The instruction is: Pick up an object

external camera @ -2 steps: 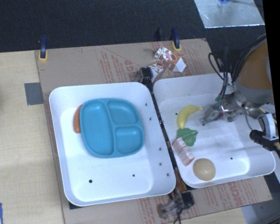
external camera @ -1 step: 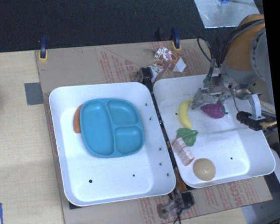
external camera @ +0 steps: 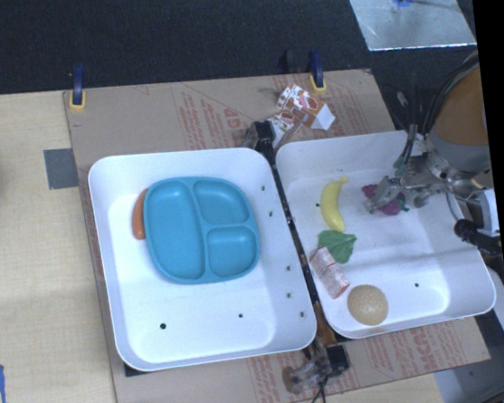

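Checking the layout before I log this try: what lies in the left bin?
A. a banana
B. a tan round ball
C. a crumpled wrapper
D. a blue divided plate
D. The blue divided plate lies in the left bin, with an orange thing peeking out at its left edge; the banana and the tan ball are in the right bin.
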`<act>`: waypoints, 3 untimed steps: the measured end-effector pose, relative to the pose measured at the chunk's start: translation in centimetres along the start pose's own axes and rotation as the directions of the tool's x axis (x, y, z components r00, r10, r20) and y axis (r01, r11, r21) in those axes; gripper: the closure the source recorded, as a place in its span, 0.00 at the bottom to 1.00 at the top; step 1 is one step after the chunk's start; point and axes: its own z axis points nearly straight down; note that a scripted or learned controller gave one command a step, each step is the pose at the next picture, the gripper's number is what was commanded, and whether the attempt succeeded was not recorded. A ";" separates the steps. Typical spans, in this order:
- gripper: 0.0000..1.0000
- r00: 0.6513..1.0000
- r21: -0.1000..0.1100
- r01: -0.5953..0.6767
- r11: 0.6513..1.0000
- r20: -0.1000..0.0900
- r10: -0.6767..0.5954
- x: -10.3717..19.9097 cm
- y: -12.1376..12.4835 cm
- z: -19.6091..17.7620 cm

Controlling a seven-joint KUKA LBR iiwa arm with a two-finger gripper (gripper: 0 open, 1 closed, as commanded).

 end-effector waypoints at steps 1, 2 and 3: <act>1.00 1.000 0.001 0.002 1.000 0.000 -0.002 -0.1 0.0 -1.0; 1.00 1.000 0.001 0.003 1.000 0.001 -0.003 4.7 1.9 0.0; 1.00 1.000 -0.002 0.002 1.000 0.000 -0.002 9.7 3.8 -9.7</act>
